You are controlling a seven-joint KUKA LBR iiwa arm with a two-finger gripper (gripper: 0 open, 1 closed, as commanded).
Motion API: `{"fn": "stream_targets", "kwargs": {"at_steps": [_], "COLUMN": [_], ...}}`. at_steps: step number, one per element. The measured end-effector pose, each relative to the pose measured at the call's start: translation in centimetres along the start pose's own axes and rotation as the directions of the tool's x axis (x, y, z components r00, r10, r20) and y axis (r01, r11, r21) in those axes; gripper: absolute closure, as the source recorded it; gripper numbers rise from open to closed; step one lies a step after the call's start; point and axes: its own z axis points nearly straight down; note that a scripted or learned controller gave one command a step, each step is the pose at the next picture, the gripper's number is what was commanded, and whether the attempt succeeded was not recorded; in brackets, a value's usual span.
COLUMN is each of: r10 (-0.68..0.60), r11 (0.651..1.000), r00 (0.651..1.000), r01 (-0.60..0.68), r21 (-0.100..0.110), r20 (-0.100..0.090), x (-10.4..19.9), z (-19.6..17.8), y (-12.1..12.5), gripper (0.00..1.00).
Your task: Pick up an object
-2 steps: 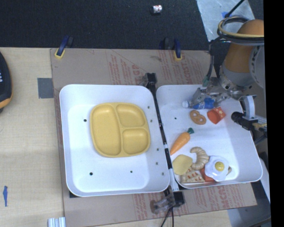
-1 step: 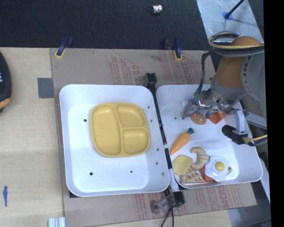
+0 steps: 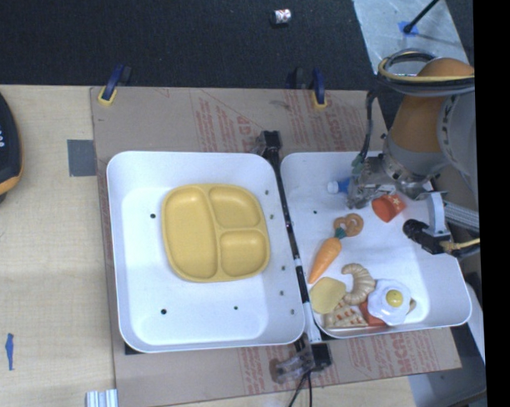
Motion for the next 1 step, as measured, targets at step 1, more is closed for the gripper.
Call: {"fn": "stream_targets", "kwargs": {"at_steps": [1], "r10": [-0.001], "r11": [1.0], "r00": [1.0], "r01": [0.001], "r21": [0.001], "r20": [0.0], "x": [0.02], "z": [0.06], "y": [-0.02], "gripper": [0.0]}}
